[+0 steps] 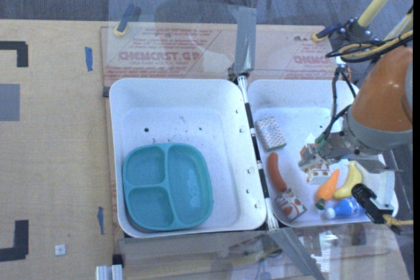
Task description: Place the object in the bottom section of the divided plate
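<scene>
Grey arm hides the gripper; its grip state is unclear.

Teal divided plate, white bins, orange carrot, yellow banana.

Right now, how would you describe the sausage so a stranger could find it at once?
Look in the right white bin, near its left wall. The sausage lies there lengthwise, below a small patterned packet and above a brown packet. It is the only long, plain reddish-brown thing.
</scene>
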`<action>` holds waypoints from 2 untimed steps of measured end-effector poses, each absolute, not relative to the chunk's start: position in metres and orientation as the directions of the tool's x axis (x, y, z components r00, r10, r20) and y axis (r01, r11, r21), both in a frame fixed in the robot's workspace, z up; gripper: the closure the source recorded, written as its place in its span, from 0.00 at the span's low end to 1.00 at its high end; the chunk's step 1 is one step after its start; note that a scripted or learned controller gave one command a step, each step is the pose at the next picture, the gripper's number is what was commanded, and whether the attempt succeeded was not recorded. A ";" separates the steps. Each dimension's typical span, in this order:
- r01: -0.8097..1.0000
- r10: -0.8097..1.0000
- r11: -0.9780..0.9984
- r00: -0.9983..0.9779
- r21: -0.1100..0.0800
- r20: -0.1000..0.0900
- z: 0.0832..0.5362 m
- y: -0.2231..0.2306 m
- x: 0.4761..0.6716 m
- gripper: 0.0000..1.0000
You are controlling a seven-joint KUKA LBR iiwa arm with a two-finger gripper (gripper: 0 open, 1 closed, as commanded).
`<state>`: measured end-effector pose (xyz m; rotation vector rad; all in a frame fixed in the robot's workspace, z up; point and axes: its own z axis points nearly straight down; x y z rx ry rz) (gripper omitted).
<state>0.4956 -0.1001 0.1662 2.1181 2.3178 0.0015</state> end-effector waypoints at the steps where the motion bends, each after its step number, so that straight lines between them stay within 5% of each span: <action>1: 0.955 0.955 0.297 -0.297 0.000 -0.001 0.200 0.013 0.479 1.00; 2: 0.877 0.877 0.481 -0.481 0.002 -0.001 0.243 0.088 0.479 1.00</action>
